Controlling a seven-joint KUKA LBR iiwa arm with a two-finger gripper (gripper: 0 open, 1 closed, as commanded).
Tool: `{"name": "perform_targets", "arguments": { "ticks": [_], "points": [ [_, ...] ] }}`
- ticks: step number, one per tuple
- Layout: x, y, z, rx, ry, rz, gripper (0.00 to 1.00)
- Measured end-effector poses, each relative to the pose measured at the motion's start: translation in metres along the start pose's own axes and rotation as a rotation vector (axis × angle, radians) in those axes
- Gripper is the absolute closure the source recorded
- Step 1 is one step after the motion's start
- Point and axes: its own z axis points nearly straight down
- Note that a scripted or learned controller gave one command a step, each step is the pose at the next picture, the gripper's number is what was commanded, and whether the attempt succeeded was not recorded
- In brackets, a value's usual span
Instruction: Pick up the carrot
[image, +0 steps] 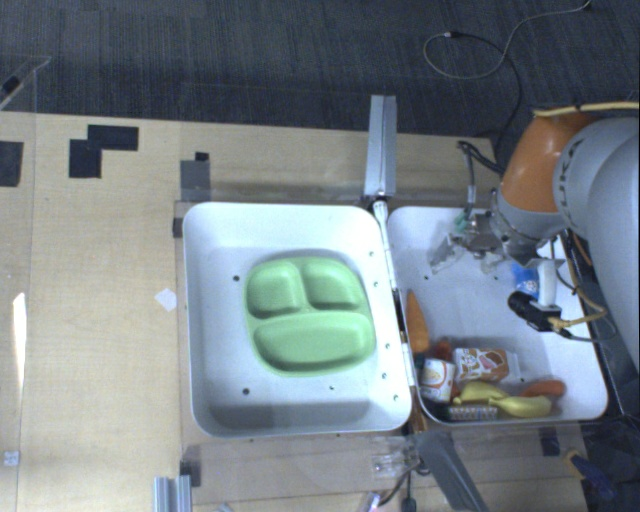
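The gripper (462, 246) hung over the upper part of the right bin (470, 300), its fingers spread apart with nothing between them. The carrot (416, 322) lay well below and to the left of it in this view, stretched lengthwise tight along that bin's left wall, just beside the divider to the left bin (215, 300).

It looked like a toy carrot: light, stiff, smooth-skinned, likely to skid if pinched off-centre. The best hold seemed to be across its thick middle, fingers closing crosswise to its length. That was awkward, though, because the wall sat hard against its far side and left little room for a finger there.

Just below the carrot crowded a small can (434, 376), a snack packet (482, 362) and a banana (505, 405), so the lower end was cramped. Between gripper and carrot the bin floor was bare, giving open room to travel across. The green divided plate (305, 315) sat in the other bin, out of the way.
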Motion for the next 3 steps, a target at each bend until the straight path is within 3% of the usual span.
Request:
{"name": "perform_targets", "arguments": {
  "ticks": [1,2,3],
  "points": [
    [0.023,-0.075,0.000,-0.005,0.001,-0.068,0.00],
    [0.067,-0.139,-0.096,0.002,0.002,0.047,0.00],
    [0.050,-0.152,-0.142,0.001,0.001,-0.031,0.00]
  ]
}}
